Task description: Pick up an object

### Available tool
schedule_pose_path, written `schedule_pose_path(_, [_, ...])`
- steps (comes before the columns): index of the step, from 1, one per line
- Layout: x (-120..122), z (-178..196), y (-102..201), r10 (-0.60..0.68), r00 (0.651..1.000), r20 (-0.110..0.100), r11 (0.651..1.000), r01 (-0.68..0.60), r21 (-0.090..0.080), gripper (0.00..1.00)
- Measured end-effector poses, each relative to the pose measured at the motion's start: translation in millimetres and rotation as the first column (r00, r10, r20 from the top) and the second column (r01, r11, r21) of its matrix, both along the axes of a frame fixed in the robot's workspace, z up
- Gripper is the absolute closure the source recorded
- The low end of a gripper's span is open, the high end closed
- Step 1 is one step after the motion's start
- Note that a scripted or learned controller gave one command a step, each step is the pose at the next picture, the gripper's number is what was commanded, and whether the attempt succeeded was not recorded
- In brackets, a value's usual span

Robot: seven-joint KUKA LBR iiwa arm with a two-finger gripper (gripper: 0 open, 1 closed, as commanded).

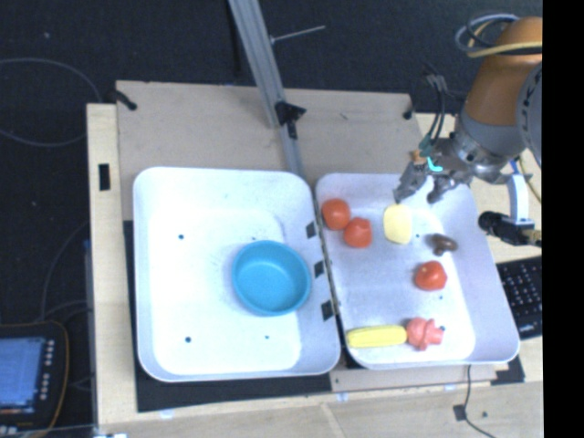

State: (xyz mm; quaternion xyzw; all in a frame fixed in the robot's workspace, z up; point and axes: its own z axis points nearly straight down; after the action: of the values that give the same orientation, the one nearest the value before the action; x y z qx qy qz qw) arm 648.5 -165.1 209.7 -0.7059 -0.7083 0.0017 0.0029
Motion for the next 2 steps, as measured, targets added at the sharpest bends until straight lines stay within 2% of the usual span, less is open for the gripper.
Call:
schedule_pose_path(1, [2,5,0,0.001,1.000,0.009,1.000,-0.001,-0.001,0.00])
schedule_pose_path(2, [1,-59,-6,-0.005,1.000,0.002,1.000,0.005,-0.005,0.00])
